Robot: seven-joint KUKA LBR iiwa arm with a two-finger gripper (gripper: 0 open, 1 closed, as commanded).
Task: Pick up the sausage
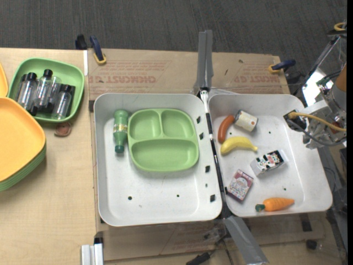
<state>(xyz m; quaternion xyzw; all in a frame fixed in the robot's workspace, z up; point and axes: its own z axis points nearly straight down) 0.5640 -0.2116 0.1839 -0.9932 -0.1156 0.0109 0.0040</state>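
A robot lab test bench

Two white bins [160, 217] sit on a cardboard sheet [143, 73] clamped to the table [44, 225], toy food inside them; dark carpet runs along the top of the frame, cabling [311, 117] at right.

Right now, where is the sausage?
The sausage lies in the right bin, near its upper left corner, just above the banana and left of the small white roll.

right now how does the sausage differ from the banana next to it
The sausage is reddish orange; the banana is yellow. The sausage runs nearly up and down the view, leaning, while the banana lies across it. The sausage sits nearer the bin's far edge, the banana just below it. Both are curved, similar in length, and lie in the right bin near the divider.
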